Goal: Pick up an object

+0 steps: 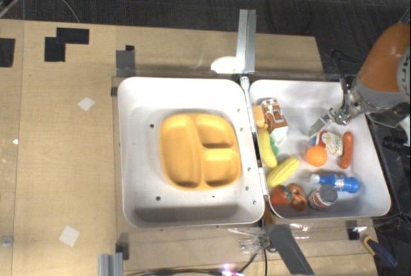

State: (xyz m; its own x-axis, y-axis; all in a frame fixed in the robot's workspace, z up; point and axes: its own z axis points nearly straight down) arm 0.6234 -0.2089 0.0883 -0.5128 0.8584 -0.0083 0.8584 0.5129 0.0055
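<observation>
The objects to be picked are being kept in the right bin [369, 201], crowded together: an orange ball [315, 156], a small sausage [347, 149], a white packet [332, 142] between them, a blue bottle [337, 183], a small can [322, 198], a corn cob [283, 171], a banana [266, 147], a carton [273, 116] and a brown lumpy toy [290, 196]. The gripper [327, 120] is being held low over the upper part of this bin, just above the packet and ball; nothing is seen between its fingers, and whether they are apart or together cannot be told from here.

Trouble is judged likely from the crowding. If the gripper is being lowered onto the ball, the ball could be rolled aside, or the packet and sausage touching it could be caught instead or could be blocking one finger. A flat packet could also be slipping out of a pinch.

In the left bin [138, 140] a yellow divided tray [199, 149] is being kept, well apart from the gripper. The two bins are being separated by a thin metal rail [246, 43], which is not judged to be in the way.
</observation>
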